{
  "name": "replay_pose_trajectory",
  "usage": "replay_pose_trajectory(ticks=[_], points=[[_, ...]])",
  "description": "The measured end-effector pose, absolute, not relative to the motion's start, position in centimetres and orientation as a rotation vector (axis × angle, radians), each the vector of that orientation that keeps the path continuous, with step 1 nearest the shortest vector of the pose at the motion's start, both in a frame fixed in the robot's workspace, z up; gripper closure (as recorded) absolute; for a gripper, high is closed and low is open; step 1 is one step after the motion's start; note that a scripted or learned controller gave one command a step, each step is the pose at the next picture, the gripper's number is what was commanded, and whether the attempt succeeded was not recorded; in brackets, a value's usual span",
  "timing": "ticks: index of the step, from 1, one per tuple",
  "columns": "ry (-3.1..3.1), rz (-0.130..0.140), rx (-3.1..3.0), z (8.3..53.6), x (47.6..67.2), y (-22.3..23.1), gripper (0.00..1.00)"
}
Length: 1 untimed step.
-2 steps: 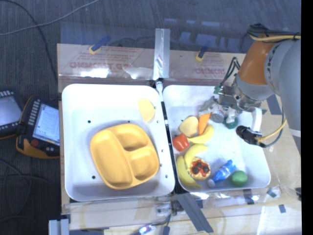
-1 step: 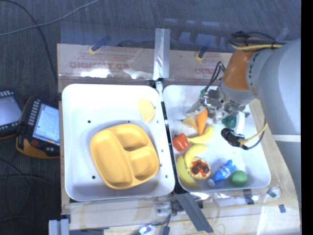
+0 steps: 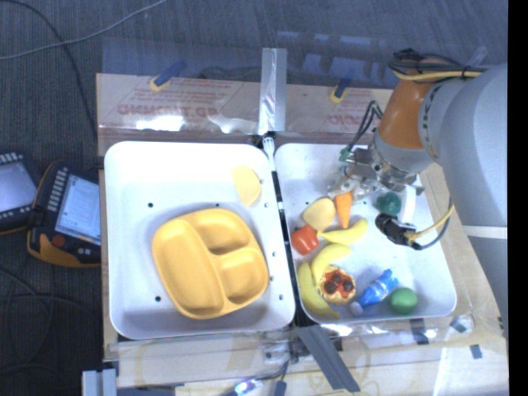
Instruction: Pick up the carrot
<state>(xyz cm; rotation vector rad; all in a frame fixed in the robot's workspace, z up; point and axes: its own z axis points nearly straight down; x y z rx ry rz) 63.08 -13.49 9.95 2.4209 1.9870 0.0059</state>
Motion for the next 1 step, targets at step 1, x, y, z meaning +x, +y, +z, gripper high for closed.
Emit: replay_pose_trajectory(ticks=[1], points=[[2.209, -0.004, 2.233, 18.48, 66.84, -7.95, 1.0]])
